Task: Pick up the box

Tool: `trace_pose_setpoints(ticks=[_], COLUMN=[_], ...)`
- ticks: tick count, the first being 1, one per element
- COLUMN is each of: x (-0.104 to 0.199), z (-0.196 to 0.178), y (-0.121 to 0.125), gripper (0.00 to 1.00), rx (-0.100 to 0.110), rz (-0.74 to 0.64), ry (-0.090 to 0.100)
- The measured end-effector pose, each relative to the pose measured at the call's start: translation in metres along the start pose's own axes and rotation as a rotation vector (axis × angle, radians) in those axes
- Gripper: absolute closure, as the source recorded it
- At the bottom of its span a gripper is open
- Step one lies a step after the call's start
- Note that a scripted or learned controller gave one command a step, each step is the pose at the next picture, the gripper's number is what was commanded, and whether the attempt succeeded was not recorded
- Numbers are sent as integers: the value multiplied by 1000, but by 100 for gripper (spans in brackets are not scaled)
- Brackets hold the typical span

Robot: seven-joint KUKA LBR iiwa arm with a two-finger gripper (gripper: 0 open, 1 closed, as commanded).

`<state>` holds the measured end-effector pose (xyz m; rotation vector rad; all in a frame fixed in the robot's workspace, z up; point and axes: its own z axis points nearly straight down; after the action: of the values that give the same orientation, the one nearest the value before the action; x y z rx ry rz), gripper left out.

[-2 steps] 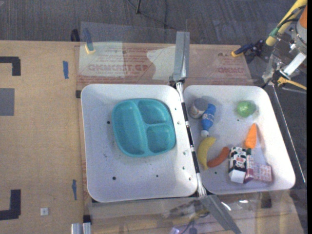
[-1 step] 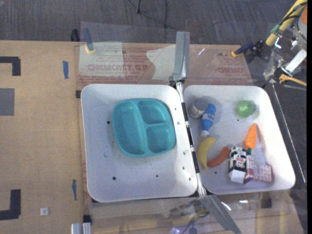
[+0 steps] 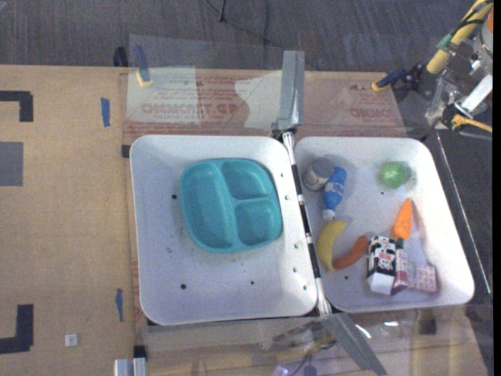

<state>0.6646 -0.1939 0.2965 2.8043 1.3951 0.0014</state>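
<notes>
One box [image 3: 383, 264] (cow-patterned), carrot [image 3: 403, 219] touching, sausage [image 3: 350, 253] beside

clear panel [image 3: 192, 104] behind bins: faint reddish lettering, mirrored, unreadable | box [image 3: 381, 263]: black-and-white cow pattern, no legible words

The two white bins [image 3: 156, 288] are looking like smooth, faintly glossy plastic. The teal divided plate [image 3: 232, 204] is showing a matt plastic finish. The box [image 3: 385, 263] is appearing as printed cardboard, and the worktop [image 3: 55, 233] as matt brown board.
</notes>
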Motion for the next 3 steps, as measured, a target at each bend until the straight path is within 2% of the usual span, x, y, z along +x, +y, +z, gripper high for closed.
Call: trace_pose_setpoints(ticks=[1, 2, 3], x=[1, 1, -12], z=[-11, 35, 52], y=[0, -4, -13], gripper=[100, 100, 100], rx=[-3, 13, 13], rz=[-2, 178, 103], ry=[-1, 1, 2])
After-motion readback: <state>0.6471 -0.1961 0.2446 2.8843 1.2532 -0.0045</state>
